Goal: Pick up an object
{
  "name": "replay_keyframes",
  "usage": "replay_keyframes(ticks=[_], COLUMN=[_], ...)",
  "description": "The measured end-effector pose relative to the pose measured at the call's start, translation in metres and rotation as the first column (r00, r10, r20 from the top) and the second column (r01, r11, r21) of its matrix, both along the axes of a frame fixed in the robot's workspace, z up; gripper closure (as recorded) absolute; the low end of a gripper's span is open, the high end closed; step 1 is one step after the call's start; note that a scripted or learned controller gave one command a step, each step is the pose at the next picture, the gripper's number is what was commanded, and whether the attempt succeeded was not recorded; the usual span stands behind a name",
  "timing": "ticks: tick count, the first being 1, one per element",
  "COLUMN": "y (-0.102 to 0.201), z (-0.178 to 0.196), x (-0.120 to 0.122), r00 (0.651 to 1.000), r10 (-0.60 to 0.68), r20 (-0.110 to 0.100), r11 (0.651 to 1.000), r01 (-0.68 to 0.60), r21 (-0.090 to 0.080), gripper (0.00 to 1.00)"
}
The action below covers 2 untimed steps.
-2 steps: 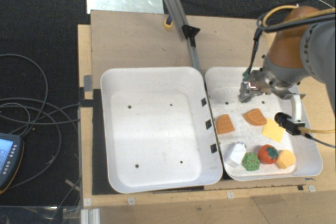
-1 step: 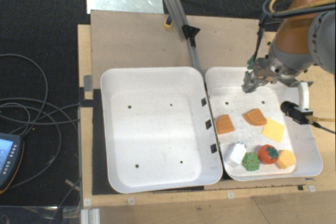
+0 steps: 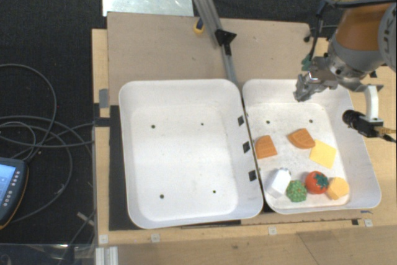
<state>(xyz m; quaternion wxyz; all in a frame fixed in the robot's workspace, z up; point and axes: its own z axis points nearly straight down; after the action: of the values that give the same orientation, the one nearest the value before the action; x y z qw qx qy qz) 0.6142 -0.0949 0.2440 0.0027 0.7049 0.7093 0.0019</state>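
Your gripper [image 3: 305,91] hangs over the right bin's [image 3: 356,133] far rim; you cannot tell its opening.

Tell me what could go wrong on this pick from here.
1. The white block, green piece, tomato and orange cube sit bunched near the right bin's front wall; a grab may nudge neighbours.
2. The gripper hovers at the far rim, away from every item.

arm [image 3: 363,15] bent downward, jaws low — empty
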Motion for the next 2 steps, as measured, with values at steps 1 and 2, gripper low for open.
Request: replay_keyframes(ticks=[1,2], y=[0.046,0.091], z=[-0.011,-0.019], x=[-0.023,-0.046], r00=[1.0,1.0], r10=[0.003,0.004], r20=[-0.008,-0.008], r11=[1.0,1.0], r01=[-0.003,-0.004], r21=[0.003,0.004], gripper=[1.0,1.0])
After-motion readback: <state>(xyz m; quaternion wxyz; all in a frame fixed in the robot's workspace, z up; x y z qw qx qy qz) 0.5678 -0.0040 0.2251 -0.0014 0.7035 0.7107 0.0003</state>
